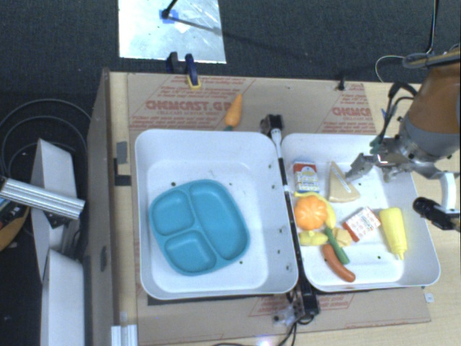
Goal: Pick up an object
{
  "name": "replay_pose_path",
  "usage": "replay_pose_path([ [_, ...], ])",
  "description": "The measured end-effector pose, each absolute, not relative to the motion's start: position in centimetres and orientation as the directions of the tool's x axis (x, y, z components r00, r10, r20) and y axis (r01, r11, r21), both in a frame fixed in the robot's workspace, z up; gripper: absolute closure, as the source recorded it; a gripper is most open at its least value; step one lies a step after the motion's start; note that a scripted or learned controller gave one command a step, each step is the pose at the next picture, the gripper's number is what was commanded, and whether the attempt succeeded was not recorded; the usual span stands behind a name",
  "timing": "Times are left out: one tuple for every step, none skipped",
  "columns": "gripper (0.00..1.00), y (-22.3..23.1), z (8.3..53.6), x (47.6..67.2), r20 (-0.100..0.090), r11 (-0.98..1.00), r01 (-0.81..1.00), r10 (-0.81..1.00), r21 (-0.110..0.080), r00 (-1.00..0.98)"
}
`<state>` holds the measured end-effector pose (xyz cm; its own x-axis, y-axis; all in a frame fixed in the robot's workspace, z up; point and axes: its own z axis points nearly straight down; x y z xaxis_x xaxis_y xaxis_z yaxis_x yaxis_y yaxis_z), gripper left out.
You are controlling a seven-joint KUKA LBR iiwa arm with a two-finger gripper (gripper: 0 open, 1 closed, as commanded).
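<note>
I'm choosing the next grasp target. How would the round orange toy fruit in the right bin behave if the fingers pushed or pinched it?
The round orange toy fruit would probably roll if nudged, given its round shape. It looks like smooth plastic, so it is likely light and may slip from a pinch. The red-and-white carton and small yellow piece pressed beside it may limit rolling and crowd the fingers.

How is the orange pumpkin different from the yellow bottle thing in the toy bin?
The orange pumpkin is round and squat; the yellow bottle is long and thin. The pumpkin sits by the bin's left wall, crowded among other toys, while the bottle lies on its side near the right wall. Both are toy foods in the right bin.
</note>
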<state>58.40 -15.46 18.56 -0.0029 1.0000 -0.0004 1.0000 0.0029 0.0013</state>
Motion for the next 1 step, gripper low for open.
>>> replay_pose_path([
  [0.0,-11.87,9.8,52.57,0.0,0.0,1.0,1.0,-0.003,0.0],
])
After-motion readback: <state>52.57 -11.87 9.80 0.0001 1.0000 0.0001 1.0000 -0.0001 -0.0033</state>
